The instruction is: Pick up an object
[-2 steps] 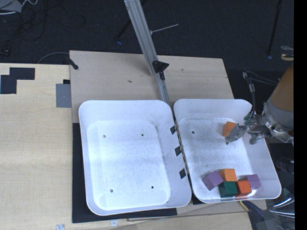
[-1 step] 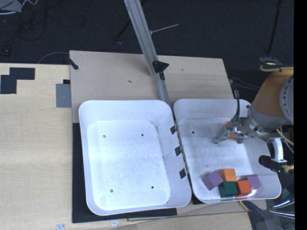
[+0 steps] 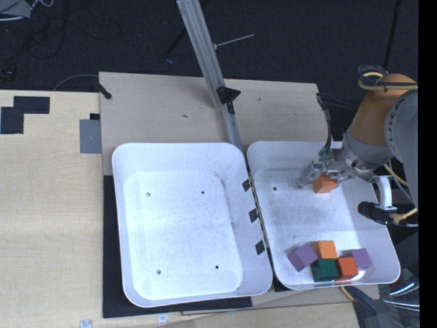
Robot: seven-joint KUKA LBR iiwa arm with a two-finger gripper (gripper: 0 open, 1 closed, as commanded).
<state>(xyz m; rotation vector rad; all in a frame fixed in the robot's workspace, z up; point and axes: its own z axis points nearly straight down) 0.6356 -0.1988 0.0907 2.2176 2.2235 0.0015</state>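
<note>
Nearest to the camera, in the lower corner of the right bin [image 3: 287, 203], a small cluster of blocks lies packed together: a purple block [image 3: 302, 257], an orange block [image 3: 326, 249], a green block [image 3: 325, 270], a second orange block [image 3: 347, 267] and another purple block [image 3: 361, 257]. They touch each other, so none of them offers free sides for the fingers.

Further back in the same bin, well apart from the cluster, an orange cube [image 3: 325, 184] sits under the gripper [image 3: 323, 175]. The cube appears between the grey fingers, its top part hidden by them, so the gripper seems closed on it. Whether the cube rests on the bin floor or is lifted a little cannot be told from this slanted view.

The left bin [image 3: 177, 217] lies beside it, and behind the bins a metal rail [image 3: 208, 63] leans over the bench. The grey arm [image 3: 389, 125] reaches in from the right.

The step in hand is judged to be securing and lifting the orange cube. To do it well, the arm should rise straight up and slowly, without sideways motion, because the grip looks to be near the upper part of the cube and it may slip out. The fingers should keep their pressure until the cube is clearly above the bin floor.
</note>
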